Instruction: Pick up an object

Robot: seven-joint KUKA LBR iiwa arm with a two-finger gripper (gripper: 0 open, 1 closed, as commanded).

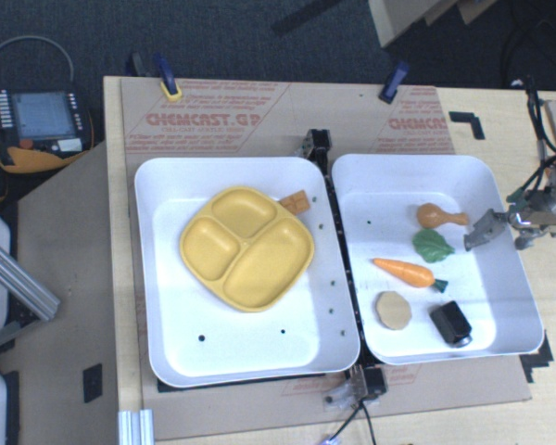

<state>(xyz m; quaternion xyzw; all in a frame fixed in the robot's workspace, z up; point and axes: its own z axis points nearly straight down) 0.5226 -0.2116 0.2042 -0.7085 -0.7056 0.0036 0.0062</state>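
Camera view | I saw gripper (482,231) at right bin's (400,170) three o'clock rim; grip state unreadable | nearest target, I judged: green piece (432,246) beside it

Yellow plate (247,247) crowds the left bin (157,332); right bin (371,188) holds scattered items, its upper left floor bare.
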